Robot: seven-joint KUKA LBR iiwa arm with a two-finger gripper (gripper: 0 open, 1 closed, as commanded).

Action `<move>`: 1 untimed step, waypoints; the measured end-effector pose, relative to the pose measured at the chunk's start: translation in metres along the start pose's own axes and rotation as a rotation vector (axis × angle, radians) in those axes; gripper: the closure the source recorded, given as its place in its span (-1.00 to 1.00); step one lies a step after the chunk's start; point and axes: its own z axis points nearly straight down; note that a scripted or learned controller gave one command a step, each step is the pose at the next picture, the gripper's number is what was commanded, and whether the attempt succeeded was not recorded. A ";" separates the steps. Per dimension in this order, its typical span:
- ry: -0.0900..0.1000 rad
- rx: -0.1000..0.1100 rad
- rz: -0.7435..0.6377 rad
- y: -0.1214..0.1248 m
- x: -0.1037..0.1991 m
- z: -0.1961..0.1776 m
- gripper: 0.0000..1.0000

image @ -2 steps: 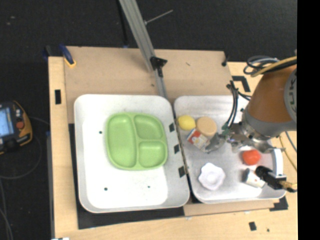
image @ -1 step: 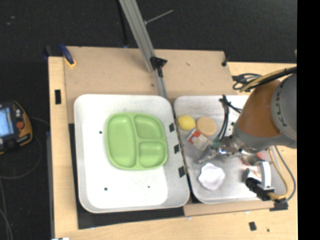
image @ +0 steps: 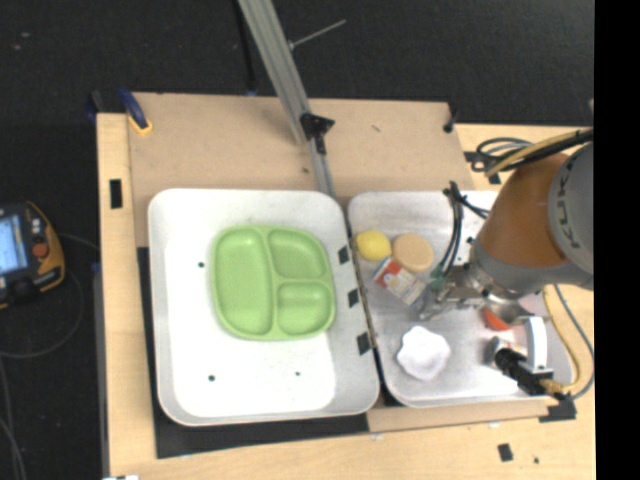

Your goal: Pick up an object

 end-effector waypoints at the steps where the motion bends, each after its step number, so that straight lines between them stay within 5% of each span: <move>1: -0.003 -0.004 -0.007 0.009 -0.002 -0.062 1.00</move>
